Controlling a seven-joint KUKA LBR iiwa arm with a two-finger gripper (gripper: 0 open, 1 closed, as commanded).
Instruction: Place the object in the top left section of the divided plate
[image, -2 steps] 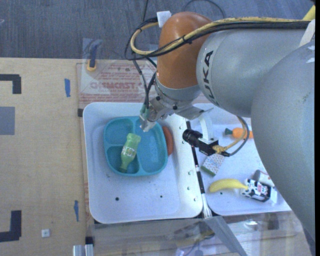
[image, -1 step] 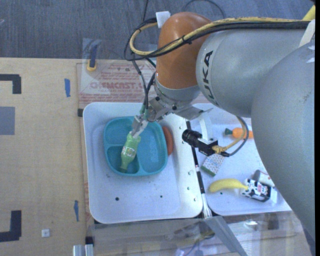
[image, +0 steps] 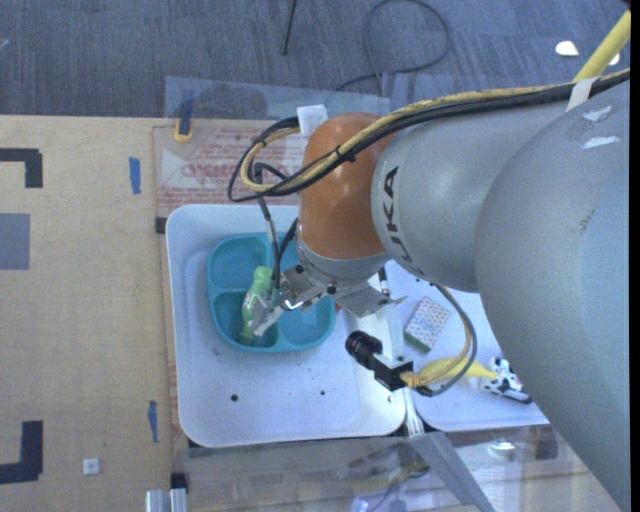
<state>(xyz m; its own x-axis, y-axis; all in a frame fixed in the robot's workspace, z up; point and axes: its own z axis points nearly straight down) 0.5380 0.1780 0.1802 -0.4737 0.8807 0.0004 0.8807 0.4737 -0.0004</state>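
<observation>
Nearest the camera, filling the right of the frame: the grey arm (image: 520, 230) with its orange band (image: 340, 190), cables (image: 300, 170) looped over the wrist. Beyond and below it, poised over the teal divided plate (image: 225, 265) in the left white bin (image: 200, 400): the gripper (image: 262, 312), fingers drawn close on a pale green object (image: 259, 288) — apparently pinched between them, though glare and the wrist's shadow blur the contact. Object held upright-to-tilted above the ridge between compartments, low on the plate's left half rather than squarely over the top left section. Farther right, in the second bin (image: 470, 405): a small speckled box (image: 428, 322) and a dark little item (image: 508, 380), well apart from the plate. Risks from here: release at this spot likely to drop the piece on a divider or into the lower left section; a loose, off-centre pinch could let it slip early — or a descending finger could nudge the light plate across the bin.
</observation>
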